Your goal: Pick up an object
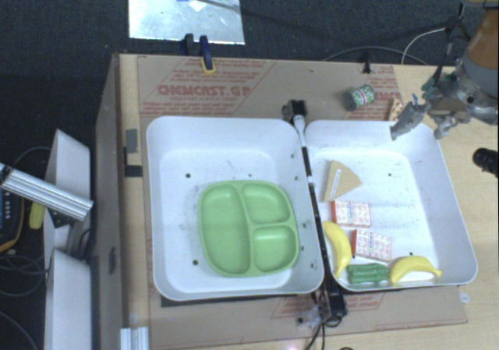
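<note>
yellow bananas, 2 of them, lie in the right bin near its front, well apart from the gripper whose fingers hang spread with nothing between them, beside cardboard printed "chemcast gp".

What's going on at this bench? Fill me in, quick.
A robot arm reaches in from the right, its gripper hovering with open fingers and nothing between them above the far right corner of the right bin. In that bin lie two bananas, a wedge-shaped piece, two small packets and a green item. The left bin holds a green divided plate.
</note>
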`<state>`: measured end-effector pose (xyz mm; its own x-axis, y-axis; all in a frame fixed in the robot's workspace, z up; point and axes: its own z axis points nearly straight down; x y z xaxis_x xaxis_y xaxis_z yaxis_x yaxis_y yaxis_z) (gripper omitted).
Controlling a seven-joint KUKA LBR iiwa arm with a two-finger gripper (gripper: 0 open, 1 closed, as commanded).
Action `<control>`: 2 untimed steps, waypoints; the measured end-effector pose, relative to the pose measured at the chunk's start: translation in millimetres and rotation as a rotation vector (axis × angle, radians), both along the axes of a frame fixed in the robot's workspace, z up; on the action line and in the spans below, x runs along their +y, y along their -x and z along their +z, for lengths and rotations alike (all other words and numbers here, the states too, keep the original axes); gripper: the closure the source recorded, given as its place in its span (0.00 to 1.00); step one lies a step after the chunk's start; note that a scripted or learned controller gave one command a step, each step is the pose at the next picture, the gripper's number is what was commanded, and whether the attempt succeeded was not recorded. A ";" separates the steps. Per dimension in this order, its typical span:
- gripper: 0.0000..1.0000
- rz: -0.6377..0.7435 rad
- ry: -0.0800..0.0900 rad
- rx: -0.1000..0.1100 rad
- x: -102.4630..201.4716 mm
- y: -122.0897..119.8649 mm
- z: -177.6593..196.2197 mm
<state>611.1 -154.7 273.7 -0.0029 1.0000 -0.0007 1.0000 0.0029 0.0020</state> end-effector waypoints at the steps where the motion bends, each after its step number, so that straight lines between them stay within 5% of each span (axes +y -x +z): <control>1: 0.00 -0.001 -0.001 0.004 20.3 45.2 -87.8; 2: 0.00 0.001 -0.003 -0.003 67.0 38.6 -186.0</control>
